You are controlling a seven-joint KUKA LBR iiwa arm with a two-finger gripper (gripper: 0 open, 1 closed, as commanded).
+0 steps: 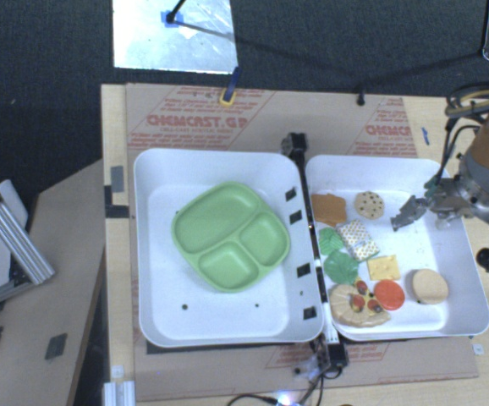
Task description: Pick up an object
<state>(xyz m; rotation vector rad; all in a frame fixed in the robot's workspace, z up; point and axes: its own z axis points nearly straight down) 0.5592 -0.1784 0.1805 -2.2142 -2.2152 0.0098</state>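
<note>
The arm comes in from three o'clock, and its hand [407,213] hangs over the upper part of the right bin [460,265], dark fingers pointing toward nine o'clock with nothing between them; how wide they stand I cannot tell from here. All the small toy food sits in that bin, mostly along its left side. A round speckled cookie [368,204] lies at about nine o'clock from the hand, near it but apart, and a brown toast-like square [329,209] sits just beside the cookie, farther toward nine. Below these come a checkered wrapped packet [359,238], resting against green leafy pieces [337,258], then a yellow cheese square [384,267]. Toward six o'clock in the bin are a pizza slice [357,304] with red toppings, a red tomato round [389,294] touching it, and a tan bun [430,286] just at three o'clock of the tomato. The left bin [160,311] holds a pale green divided plate [230,236], turned at a slant. Both bins rest on a cardboard-covered worktop [194,117].
</note>
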